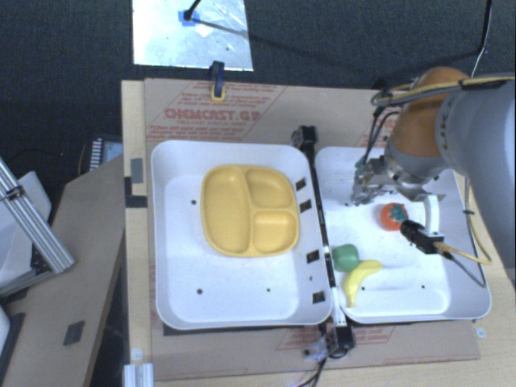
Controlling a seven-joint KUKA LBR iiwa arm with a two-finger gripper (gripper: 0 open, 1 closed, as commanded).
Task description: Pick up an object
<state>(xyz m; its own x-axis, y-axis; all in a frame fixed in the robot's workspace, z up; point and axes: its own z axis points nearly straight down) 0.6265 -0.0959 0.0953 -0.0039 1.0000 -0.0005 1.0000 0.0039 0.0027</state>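
Note:
In the right bin [451, 301] lie a red-orange tomato-like toy [393, 215], a green round toy [346, 256] and a yellow banana [359, 278]. My gripper [364, 190] hangs low over the bin's upper left part, just left of the red toy and apart from it. I see nothing held between its fingers. The arm's grey body and orange band cover the bin's far right corner.
The left bin [173, 289] holds a yellow divided plate [248, 210]. A black clip divider [316, 216] runs between the bins. A black cable with a yellow lead [439, 247] crosses the right bin beside the red toy. Cardboard lies under both bins.

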